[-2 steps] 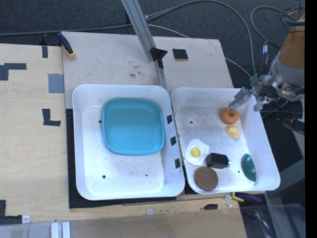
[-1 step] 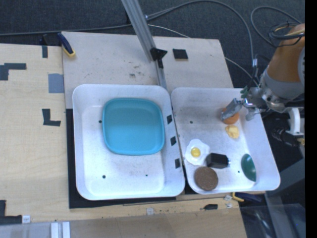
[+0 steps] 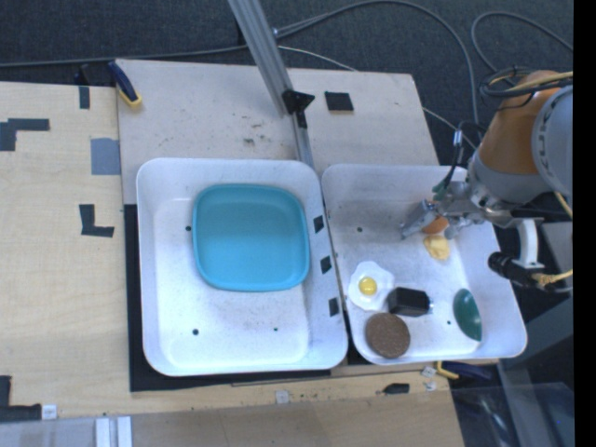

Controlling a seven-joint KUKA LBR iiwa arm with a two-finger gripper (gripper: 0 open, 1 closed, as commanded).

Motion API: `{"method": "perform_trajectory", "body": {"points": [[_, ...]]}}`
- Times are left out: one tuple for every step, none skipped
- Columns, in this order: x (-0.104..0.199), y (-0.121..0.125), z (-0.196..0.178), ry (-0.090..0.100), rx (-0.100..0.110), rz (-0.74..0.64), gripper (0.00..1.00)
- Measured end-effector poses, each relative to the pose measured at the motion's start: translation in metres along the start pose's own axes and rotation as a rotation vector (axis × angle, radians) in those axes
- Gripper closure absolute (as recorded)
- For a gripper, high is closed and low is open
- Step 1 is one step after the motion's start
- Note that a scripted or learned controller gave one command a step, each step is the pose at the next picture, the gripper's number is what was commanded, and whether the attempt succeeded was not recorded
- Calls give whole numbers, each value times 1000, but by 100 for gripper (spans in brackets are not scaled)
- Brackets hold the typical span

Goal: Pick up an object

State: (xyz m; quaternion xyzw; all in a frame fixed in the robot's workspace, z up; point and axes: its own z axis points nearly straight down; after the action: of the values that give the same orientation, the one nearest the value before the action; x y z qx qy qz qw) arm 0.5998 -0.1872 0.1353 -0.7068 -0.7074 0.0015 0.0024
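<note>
My gripper (image 3: 424, 223) is low in the right bin (image 3: 372, 189), reaching in from the right. Its grey fingers point left. Beside and partly under it lies a small yellow-orange piece (image 3: 437, 246). In the same bin's near part lie a toy fried egg (image 3: 370, 285), a black block (image 3: 408, 301), a brown round patty (image 3: 387, 335) and a dark green piece (image 3: 467, 314). I cannot make out anything held between the fingers.
The left bin (image 3: 163, 333) holds a turquoise square plate (image 3: 250, 237). A grey metal bar (image 3: 270, 59) slants from the top down to the gap between the bins. Cables run along the top right.
</note>
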Motion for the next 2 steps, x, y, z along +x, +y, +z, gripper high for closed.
{"method": "perform_trajectory", "body": {"points": [[0,1,-13,-2,-5,-1,100],[-10,2,-65,-2,-9,0,100]]}}
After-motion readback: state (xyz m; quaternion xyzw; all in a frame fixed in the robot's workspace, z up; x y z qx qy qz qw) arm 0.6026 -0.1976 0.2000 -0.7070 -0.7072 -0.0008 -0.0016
